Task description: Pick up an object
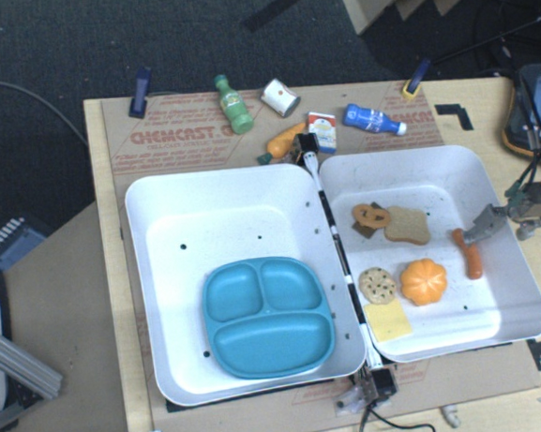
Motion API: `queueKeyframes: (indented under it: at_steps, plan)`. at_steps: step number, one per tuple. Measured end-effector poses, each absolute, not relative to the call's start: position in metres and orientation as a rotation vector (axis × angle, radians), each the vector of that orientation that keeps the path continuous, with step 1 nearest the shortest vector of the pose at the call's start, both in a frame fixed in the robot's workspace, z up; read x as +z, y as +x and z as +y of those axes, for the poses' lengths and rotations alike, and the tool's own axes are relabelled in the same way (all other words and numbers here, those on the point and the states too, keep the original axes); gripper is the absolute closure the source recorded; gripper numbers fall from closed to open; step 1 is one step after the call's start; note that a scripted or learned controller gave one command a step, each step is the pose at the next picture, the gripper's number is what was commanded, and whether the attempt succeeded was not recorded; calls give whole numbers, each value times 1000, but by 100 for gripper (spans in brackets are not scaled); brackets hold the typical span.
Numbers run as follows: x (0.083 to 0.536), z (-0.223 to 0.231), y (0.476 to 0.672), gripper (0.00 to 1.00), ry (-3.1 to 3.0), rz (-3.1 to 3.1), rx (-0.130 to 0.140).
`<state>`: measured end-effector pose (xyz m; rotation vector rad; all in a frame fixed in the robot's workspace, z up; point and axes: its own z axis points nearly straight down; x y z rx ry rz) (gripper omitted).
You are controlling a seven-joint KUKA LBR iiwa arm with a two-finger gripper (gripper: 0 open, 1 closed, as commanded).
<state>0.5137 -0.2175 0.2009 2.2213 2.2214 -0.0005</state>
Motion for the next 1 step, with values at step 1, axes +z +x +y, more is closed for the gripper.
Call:
queueKeyframes:
  at_steps: [1]
  plan:
    - [84, -158, 503, 0, 2220, 2223, 0]
